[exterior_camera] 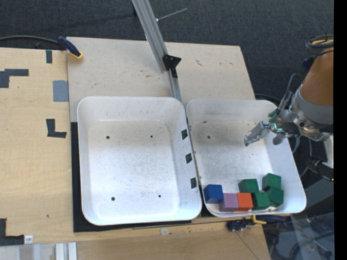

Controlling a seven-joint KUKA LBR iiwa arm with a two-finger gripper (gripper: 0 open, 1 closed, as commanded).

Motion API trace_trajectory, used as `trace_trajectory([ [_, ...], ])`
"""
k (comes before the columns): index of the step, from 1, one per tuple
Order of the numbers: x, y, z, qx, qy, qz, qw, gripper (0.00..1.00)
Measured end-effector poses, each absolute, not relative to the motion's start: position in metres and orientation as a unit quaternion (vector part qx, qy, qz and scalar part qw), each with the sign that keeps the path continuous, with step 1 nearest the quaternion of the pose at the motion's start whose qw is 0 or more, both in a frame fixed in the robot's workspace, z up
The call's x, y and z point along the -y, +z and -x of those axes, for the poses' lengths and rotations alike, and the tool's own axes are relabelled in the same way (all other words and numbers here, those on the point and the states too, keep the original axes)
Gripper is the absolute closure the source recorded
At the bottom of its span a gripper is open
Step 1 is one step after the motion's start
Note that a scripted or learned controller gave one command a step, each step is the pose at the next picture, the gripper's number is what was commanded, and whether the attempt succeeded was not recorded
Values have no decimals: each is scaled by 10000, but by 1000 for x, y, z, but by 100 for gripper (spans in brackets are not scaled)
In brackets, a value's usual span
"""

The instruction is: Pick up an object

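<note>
Along the front edge of the right bin (227, 112) lies a cluster of small blocks: a blue cube (213, 193), a purple block (231, 201), an orange block (245, 200) and several green blocks (263, 191). My gripper (263, 138) hangs over the right side of that bin, well behind the blocks. It is open, its fingers spread apart with nothing between them. The orange-banded wrist (319, 85) reaches in from the right.
The left bin (87, 112) stands beside the right one, their rims touching at the middle. A slanted metal rail (152, 28) runs from the top down to the bins' shared edge. Wooden bench surface lies to the left.
</note>
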State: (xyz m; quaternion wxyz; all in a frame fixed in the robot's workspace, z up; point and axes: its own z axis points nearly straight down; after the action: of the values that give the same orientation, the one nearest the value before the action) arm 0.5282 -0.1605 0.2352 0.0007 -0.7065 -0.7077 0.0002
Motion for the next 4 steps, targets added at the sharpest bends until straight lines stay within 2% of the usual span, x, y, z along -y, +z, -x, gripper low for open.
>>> trace_trajectory([
  [3,152,91,-524,7073,20,7069,28,0],
  [4,152,103,-525,7077,7,7065,19,100],
])
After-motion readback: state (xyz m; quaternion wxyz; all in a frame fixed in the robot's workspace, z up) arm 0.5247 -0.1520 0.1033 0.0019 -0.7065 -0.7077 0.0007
